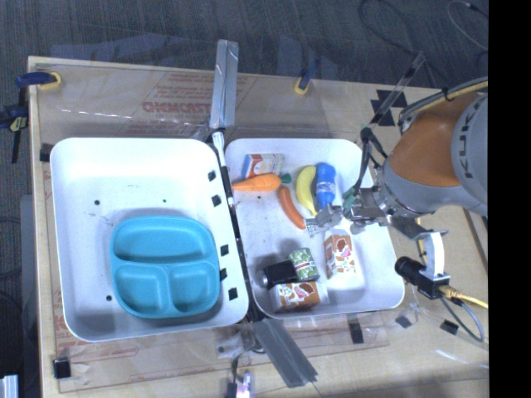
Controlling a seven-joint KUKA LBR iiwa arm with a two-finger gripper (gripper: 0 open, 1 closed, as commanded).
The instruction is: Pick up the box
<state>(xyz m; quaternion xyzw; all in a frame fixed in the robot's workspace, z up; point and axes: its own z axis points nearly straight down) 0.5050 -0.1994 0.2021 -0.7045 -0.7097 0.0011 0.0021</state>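
A small white and orange box [262, 164] lies at the back of the right bin [375, 293], behind a carrot [259, 184]. A second, white carton with a red picture [340, 255] lies near the bin's front right. My gripper [328, 217] hangs low over the middle of the right bin, just above that white carton and just in front of the blue bottle [324, 185] and the banana [305, 187]. I see nothing held in it. The grey arm with its orange band [427, 152] reaches in from the right.
The right bin also holds a second carrot [290, 207], a green can [304, 264], a black item [278, 273] and a brown packet [299, 294]. A blue divided tray [166, 265] lies in the left bin [75, 189]. Cables run along the bench at right.
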